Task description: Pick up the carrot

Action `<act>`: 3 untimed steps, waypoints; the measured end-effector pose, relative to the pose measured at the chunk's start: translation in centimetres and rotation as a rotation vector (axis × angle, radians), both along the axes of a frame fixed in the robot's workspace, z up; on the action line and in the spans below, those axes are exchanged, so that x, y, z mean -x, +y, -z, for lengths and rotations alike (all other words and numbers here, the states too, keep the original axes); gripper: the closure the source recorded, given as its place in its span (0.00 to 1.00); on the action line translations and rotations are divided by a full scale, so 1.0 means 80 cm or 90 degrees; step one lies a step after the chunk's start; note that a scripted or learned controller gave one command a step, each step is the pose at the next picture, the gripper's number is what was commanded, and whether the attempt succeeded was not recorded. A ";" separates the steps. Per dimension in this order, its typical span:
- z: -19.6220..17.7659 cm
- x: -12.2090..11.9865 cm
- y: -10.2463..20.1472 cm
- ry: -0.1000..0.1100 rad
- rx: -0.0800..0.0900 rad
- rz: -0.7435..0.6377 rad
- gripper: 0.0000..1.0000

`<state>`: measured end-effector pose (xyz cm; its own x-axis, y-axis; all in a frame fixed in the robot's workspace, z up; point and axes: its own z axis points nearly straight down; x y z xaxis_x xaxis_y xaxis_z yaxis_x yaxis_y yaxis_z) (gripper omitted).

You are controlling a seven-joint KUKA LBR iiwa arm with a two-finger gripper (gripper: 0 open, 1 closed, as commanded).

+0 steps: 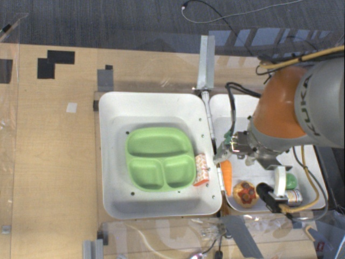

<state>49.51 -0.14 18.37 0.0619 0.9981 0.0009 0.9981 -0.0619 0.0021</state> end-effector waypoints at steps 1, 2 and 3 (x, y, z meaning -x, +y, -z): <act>-0.013 -0.002 0.000 -0.002 0.000 0.002 1.00; -0.034 -0.089 0.042 0.000 0.000 -0.074 1.00; 0.000 -0.088 0.007 0.000 0.001 -0.062 1.00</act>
